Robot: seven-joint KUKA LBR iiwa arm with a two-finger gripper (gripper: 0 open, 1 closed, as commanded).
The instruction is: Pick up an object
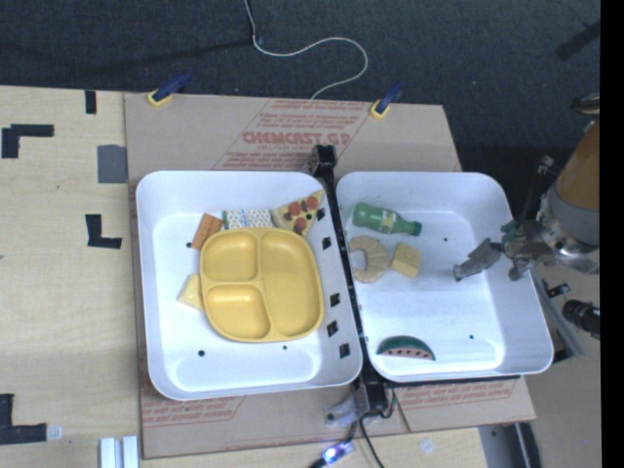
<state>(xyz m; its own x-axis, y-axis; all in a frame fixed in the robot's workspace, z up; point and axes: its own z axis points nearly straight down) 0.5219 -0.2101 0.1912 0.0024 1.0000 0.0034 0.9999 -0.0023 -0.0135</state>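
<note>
The right bin (487, 339) holds a green bottle (385, 220) lying on its side near the back left. A yellow cheese wedge (406, 259) and a tan ring-shaped piece (368, 259) lie just in front of the bottle. A watermelon slice (406, 349) rests at the front wall. My gripper (494, 264) hovers over the right side of this bin, to the right of the cheese wedge and apart from it. Its two fingers are spread, open, with nothing between them.
The left bin (161, 359) holds a yellow divided plate (261, 283), a pizza slice (300, 213), an orange piece (207, 230), a patterned piece (246, 218) and a pale yellow wedge (190, 291). A black divider (341, 291) runs between the bins. Bare white floor lies under the gripper.
</note>
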